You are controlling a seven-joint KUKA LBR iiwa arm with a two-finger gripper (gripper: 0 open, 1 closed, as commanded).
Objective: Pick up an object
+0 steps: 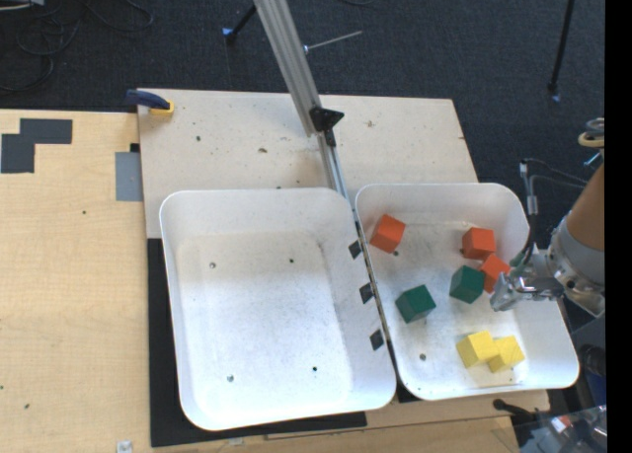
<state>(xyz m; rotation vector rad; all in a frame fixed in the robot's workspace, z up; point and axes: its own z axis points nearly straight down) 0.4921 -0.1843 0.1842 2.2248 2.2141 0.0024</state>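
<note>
The right bin (449, 199) holds several small blocks. An orange cube (388, 233) lies near its left wall and a second orange cube (479, 242) sits toward the right. A third orange block (494, 269) lies just below that, touching or partly behind my gripper (508, 290). Two green cubes (416, 303) (466, 284) sit mid-bin, and a yellow block (490, 349) lies near the front. My gripper is low over the bin's right side, right of the nearer green cube and just under the third orange block.
The left bin (262, 209) sits beside the right one, with black clips (365, 292) along the shared wall. A slanted aluminium bar (296, 66) rises behind the bins. The arm (583, 244) comes in over the right rim.
</note>
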